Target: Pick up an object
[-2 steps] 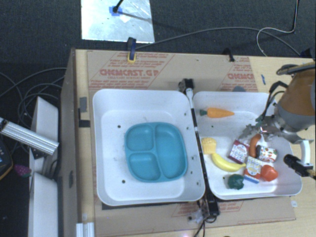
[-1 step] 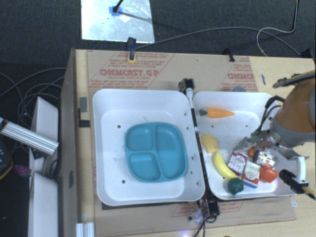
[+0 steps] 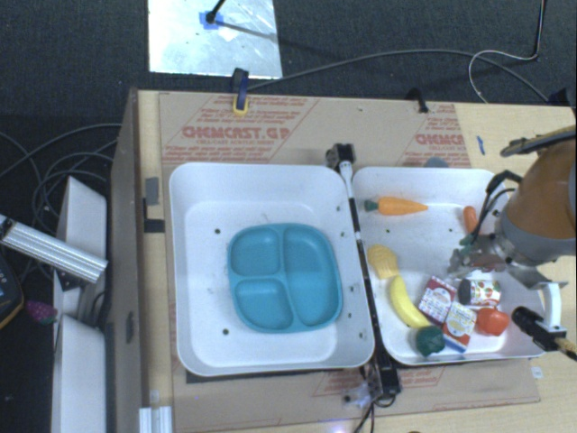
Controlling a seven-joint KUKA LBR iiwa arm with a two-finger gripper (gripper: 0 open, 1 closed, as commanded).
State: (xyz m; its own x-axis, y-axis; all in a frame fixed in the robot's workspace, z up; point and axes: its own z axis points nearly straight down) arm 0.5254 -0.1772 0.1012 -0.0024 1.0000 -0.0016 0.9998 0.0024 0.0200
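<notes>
The bench point(image 3: 297, 124) carries two shallow white bins side by side. The left bin point(image 3: 203, 197) holds a blue plate point(image 3: 285, 276) with four compartments; it lies flat in the middle of the bin floor.

The right bin point(image 3: 424, 188) holds several small things. At its far side lies a carrot point(image 3: 401, 207), orange with a green end pointing left. Nearer, close to the wall between the two bins, there is a yellow corn cob point(image 3: 383, 261), and just beside it, a little nearer still, a banana point(image 3: 405, 303) that runs down toward the near right. At the near end of the banana sits a dark green round piece point(image 3: 429, 340). To the right of the banana there are two small red and white packets point(image 3: 437, 300), touching each other, and then a small can point(image 3: 480, 290) with a red and white label. Just right of the near packet lies a red tomato point(image 3: 492, 321). A small orange piece point(image 3: 470, 216) lies at the far right of the bin.

The arm point(image 3: 545, 206) comes in from the right, over the right bin. The gripper point(image 3: 475, 262) is low, just above the can and the packets. I cannot tell how far the claw is open, and I see nothing between its tips.
</notes>
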